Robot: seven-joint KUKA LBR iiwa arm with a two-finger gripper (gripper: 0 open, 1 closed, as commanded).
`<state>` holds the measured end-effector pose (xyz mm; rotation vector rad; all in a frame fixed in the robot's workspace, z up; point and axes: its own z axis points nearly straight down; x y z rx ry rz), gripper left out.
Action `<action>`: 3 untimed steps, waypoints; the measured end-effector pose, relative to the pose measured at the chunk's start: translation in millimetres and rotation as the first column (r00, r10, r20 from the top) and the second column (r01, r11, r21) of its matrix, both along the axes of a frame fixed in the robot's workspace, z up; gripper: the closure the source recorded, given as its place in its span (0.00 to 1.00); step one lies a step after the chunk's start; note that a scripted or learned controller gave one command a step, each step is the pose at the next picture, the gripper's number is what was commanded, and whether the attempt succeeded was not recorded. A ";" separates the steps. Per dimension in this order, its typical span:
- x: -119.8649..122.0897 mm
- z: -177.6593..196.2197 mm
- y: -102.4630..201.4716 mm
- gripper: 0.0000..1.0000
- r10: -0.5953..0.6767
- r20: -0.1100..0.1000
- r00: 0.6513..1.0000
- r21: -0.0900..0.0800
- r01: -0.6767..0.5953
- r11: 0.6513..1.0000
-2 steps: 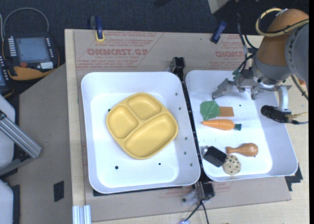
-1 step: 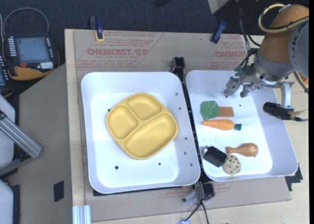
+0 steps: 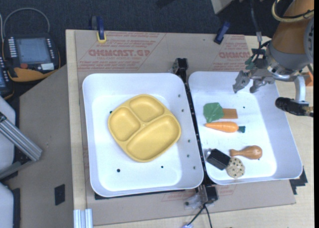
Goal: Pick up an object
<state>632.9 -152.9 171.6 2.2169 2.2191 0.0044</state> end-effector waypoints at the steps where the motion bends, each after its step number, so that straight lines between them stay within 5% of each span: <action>1: 8.9 51.4 6.5 1.00 0.001 -0.001 1.000 0.000 -0.001 1.000; 2: 9.8 84.0 6.5 1.00 0.000 0.000 1.000 0.000 0.000 1.000; 3: 16.7 72.3 54.7 1.00 0.004 -0.007 1.000 0.003 -0.004 1.000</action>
